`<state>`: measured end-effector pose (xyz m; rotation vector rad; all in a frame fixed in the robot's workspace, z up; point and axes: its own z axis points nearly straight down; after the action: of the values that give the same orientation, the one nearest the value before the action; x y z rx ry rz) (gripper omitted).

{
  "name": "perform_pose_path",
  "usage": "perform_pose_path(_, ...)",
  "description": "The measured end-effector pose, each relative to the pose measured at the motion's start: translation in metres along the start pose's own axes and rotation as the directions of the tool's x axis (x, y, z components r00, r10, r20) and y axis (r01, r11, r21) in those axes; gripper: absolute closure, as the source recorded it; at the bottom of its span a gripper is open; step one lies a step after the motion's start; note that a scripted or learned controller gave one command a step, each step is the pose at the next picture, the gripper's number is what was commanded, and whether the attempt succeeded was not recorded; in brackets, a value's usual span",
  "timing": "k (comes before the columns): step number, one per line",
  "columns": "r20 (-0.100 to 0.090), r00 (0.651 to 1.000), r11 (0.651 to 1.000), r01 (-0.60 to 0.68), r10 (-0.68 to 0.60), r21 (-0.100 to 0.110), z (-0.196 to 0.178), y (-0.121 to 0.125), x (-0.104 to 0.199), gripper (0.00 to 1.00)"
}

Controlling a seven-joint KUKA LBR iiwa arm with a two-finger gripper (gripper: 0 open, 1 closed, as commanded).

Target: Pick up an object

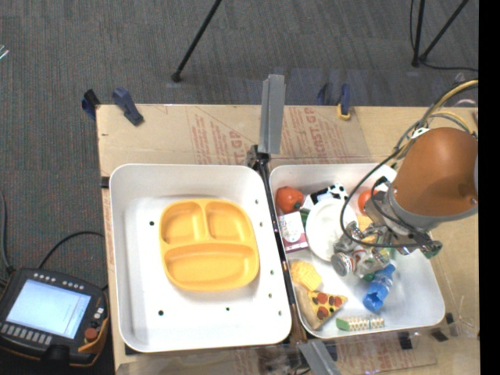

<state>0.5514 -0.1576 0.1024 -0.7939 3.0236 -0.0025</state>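
My gripper (358,255) reaches down into the right bin (426,303), mostly hidden under the orange wrist band (434,172). It sits just right of a white round plate (325,229) and above a blue bottle-like toy (380,289). Around it lie a red tomato (288,198), a black-and-white cow toy (336,193), a small purple carton (293,233), a yellow waffle piece (306,274) and a pizza slice (322,305). A small grey and multicoloured item (344,262) lies right at the gripper; I cannot tell whether it is held.
The left bin (133,303) holds a yellow divided plate (209,243). A grey post (272,119) stands behind the seam between the bins. A small green and white piece (355,323) lies by the right bin's front wall. A pendant (51,311) rests at lower left.
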Motion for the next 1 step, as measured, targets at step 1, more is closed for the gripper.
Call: perform_pose_path(1,-0.014,0.966,0.966,-0.258,0.258,-0.003,0.0137,0.0476,0.0326,1.0)
